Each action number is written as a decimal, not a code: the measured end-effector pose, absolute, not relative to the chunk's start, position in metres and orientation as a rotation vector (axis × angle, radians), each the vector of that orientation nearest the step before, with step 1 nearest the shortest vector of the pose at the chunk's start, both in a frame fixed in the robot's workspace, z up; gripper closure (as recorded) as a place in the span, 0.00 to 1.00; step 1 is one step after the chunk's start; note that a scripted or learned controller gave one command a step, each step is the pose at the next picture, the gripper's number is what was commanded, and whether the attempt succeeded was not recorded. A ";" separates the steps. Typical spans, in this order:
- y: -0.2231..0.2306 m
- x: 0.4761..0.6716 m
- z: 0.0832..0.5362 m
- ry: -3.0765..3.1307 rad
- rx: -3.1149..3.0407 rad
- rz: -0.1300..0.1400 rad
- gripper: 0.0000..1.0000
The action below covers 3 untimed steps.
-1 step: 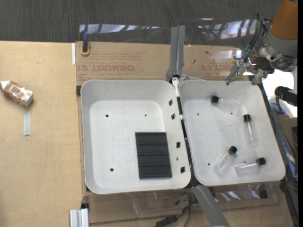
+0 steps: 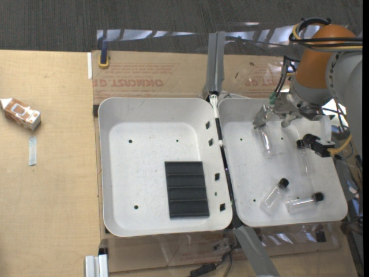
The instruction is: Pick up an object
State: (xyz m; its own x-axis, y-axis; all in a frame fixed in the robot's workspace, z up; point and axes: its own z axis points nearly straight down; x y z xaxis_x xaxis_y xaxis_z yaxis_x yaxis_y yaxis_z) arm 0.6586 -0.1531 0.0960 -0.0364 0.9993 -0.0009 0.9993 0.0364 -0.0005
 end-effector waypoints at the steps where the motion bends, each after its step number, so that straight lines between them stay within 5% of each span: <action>1: -0.144 0.611 0.092 2.280 2.163 -0.002 0.00; 2: -0.145 0.610 0.101 2.275 2.166 -0.002 1.00; 3: -0.085 0.657 0.196 2.307 2.132 -0.002 1.00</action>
